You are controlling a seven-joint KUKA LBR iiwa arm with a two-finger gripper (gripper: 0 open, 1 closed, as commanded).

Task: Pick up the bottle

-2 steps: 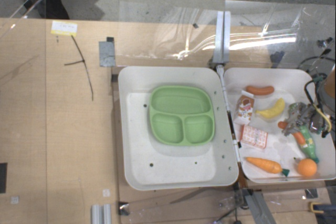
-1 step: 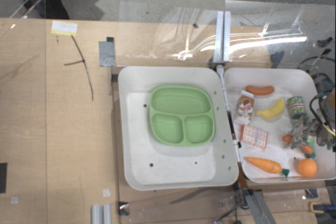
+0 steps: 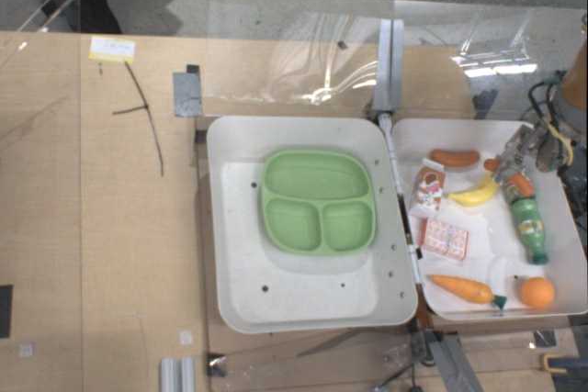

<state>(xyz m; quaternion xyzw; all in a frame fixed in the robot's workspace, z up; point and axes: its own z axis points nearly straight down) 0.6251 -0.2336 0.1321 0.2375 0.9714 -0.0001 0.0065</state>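
The gripper sits just above the green bottle's cap; I cannot tell its state. It should drop straight over the bottle's neck.

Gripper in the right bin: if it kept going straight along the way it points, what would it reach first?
Probably the bottle. The gripper points down and left, its tip just above the bottle's orange cap, with the banana beside it. Depth is hard to judge from this slanted view.

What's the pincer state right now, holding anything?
Pincer: low in the right bin, at the cap end of the green bottle; open or closed cannot be told, and no object is visibly between its fingers.
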